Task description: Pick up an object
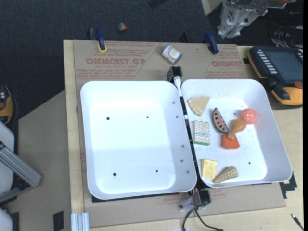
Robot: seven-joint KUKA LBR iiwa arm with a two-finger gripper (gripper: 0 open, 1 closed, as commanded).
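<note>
The right bin (269, 129) holds several small toy foods: a pale wedge (198, 105), a watermelon slice (220, 120), a pink ball (248, 115), a tan drumstick shape (238, 126), an orange-red piece (230, 142), a green-and-white packet (201, 133), a yellow cheese block (209, 168) and a waffle cone (225, 174). My gripper (232, 29) hangs high at the top right, beyond the far edge of the bench and well away from the bin. Its fingers stand open with nothing between them.
The left bin (96, 129) lies beside the right one, with a black hinge strip (183, 109) between them. A small white box (171, 54) sits on the board behind the bins. Blue clamps (101, 40) (211, 42) grip the far edge. A control pendant (281, 69) lies at the right.
</note>
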